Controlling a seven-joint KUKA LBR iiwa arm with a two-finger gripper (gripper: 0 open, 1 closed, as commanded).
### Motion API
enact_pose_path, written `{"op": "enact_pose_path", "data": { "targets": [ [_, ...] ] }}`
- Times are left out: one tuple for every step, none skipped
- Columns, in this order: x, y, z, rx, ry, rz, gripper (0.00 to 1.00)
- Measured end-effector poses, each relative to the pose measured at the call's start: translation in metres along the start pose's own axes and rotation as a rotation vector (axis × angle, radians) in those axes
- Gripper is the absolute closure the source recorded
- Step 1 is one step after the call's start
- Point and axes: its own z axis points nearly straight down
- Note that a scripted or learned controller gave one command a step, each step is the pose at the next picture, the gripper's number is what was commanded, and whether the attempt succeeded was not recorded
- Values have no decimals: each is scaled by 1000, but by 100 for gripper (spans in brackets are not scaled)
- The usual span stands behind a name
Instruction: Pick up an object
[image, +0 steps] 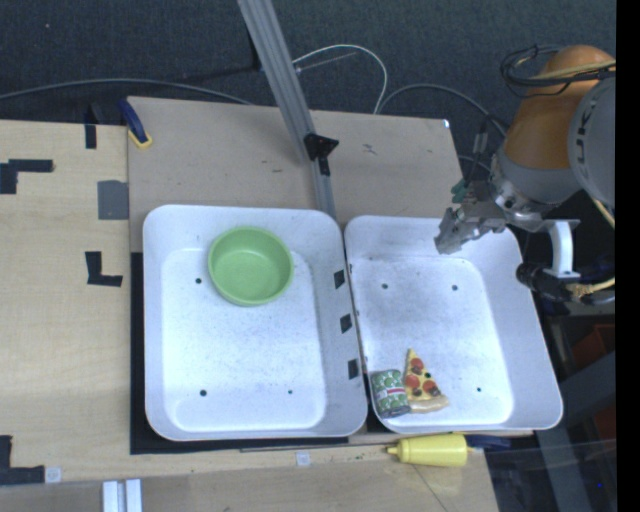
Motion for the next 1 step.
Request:
{"op": "enact_pose_path", "data": {
  "targets": [
    [59, -18, -8, 1, 0, -1, 100]
  ]
}}
